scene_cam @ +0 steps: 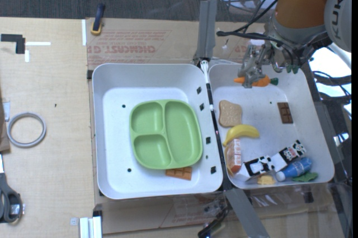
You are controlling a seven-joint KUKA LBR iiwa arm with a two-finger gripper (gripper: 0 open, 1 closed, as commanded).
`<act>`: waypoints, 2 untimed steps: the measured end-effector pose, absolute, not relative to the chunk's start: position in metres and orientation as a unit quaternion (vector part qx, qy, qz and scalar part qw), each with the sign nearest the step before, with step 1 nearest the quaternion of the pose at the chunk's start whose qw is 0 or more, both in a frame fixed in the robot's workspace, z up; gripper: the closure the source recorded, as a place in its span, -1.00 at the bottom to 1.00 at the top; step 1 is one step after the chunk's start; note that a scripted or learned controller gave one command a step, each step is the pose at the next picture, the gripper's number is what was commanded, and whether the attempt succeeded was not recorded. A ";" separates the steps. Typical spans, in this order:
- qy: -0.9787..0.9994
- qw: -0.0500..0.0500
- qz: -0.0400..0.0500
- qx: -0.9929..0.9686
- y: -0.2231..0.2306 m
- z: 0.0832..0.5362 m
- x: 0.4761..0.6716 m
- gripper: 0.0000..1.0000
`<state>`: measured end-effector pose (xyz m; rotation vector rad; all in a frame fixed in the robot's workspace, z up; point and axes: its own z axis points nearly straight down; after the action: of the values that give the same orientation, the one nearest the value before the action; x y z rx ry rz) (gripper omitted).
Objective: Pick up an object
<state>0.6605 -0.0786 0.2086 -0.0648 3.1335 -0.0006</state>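
Observation:
My gripper [255,68] hangs over the far end of the right bin [316,119], right above a small orange carrot [256,82] with a green tip. Whether it touches the carrot is unclear from here. Further forward in that bin lie a bread slice [230,113], a banana [241,132], a brown chocolate bar [285,112], a red-and-white packet [235,155], a black-and-white cow-patterned piece [274,162] and a blue bottle [295,168]. The left bin [106,119] holds a green divided plate [166,134] and a brown waffle piece [180,173].
A metal divider post [206,29] rises between the bins at the back. On the bench to the left lie a tape roll [25,129] and scissors [8,206]. A yellow-handled clamp [99,18] sits at the back edge. Cables trail beside the arm at right.

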 end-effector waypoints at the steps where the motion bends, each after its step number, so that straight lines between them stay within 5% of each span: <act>1: 1.000 0.002 0.000 -0.017 -0.010 0.192 0.649 1.00; 2: 1.000 0.002 0.000 0.015 0.001 0.273 0.655 1.00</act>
<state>0.6548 0.0015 0.2734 0.0475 3.1364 0.0000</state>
